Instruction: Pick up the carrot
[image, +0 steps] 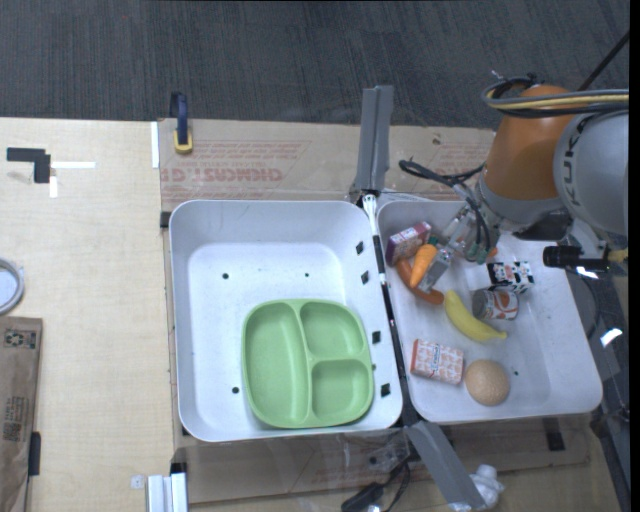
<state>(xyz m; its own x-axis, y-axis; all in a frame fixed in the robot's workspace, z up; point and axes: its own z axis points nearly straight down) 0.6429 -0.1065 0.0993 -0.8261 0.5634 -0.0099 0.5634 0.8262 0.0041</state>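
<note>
The carrot is a short orange piece lying near the far left corner of the right bin. It rests between a small pink box and a red item. My gripper hangs low just to the carrot's right, at its upper end, and seems to touch it or nearly so. The grey arm with its orange band reaches in from the right, above the bin's far side.
Also in the right bin are a banana, a silver can, a small black-and-white carton, an orange-and-white box and a tan ball. The left bin holds a green divided plate.
</note>
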